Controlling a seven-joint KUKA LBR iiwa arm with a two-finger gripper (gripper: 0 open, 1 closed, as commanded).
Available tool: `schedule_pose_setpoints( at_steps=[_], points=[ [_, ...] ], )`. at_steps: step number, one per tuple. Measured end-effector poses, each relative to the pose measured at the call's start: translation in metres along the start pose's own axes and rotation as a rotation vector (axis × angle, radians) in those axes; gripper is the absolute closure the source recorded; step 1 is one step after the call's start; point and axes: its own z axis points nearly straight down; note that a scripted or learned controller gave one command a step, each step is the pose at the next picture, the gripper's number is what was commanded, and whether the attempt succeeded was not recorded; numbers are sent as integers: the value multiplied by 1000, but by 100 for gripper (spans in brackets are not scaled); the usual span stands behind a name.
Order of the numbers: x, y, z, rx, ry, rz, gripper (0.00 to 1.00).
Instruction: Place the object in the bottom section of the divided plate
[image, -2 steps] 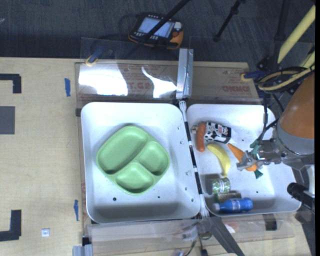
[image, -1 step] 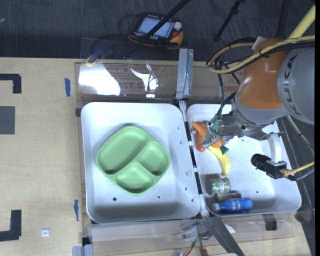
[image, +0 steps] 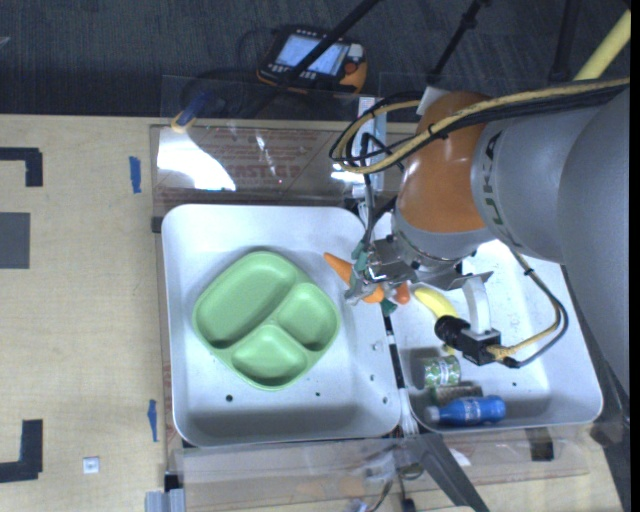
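While the gripper (image: 375, 285) hangs just right of the plate (image: 265, 318), an orange carrot (image: 340, 265) pokes out beside it; the grip itself I can't make out. Swing left, then lower gently over the bottom section.

gripper (image: 372, 283) at the bins' divide, orange carrot-like object (image: 341, 266) just left of the jaws, green divided plate (image: 265, 317) farther left, yellow item (image: 432, 299) right

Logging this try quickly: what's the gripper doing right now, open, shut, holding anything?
Gripper: at the bins' shared edge, over an orange carrot-like object; open or shut cannot be told.
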Motion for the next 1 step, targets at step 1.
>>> schedule_pose_setpoints(
  at_steps=[1],
  points=[
    [0,0,0,0,0,0,0]
  ],
)
